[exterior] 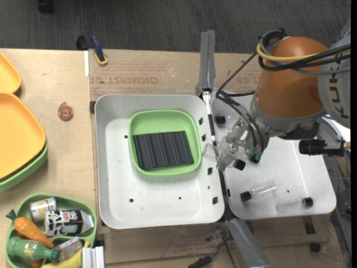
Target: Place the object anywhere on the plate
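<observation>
Orange-banded grey arm (290, 82) is hung over the right white bin (318, 205), its two-finger gripper (233, 154) (grip state cannot be told) kept just beside the green square plate (139, 121), where the dark ribbed rectangular slab (163, 149) is laid flat, so placement is judged done.

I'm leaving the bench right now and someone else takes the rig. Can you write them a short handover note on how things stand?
Gripper: low over the divider between the two bins, at the right bin's left edge; nothing seen held.
Green plate: in the left bin, carrying a dark ribbed slab.
Right bin: clear plastic pieces near its front.
Done: the slab lies on the plate.
Left: check whether that was the object meant; if so, just pull the arm clear.
</observation>
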Controlling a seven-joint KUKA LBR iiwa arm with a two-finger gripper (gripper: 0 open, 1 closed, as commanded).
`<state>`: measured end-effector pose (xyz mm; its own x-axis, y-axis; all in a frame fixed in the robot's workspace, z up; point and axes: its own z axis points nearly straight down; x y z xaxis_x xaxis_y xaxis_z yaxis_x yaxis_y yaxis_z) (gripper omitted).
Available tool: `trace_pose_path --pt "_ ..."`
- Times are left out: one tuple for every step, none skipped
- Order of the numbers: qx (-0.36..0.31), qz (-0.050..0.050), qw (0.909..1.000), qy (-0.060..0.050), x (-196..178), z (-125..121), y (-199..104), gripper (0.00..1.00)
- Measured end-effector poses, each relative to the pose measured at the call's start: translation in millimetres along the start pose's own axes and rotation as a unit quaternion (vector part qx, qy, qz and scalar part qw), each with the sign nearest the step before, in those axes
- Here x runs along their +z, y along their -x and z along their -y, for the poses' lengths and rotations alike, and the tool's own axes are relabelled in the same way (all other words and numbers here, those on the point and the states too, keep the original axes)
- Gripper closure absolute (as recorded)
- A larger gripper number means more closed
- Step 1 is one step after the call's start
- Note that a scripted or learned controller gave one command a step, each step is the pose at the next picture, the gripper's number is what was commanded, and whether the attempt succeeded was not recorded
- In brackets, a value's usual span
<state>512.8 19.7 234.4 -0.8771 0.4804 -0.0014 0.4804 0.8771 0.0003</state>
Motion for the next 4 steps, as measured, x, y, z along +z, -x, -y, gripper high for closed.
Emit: trace_pose_path --pt "0.0 0.0 1.0 0.0 -0.1 0.2 0.1 0.0" --pt "0.034 -0.001 0.9994 -0.001 11.7 4.4 12.9 0.0" --pt "0.06 -0.001 0.9982 -0.001 31.2 -49.8 -3.5 0.0" --pt "0.107 0.0 0.9943 -0.001 90.6 -104.0 12.7 0.0"
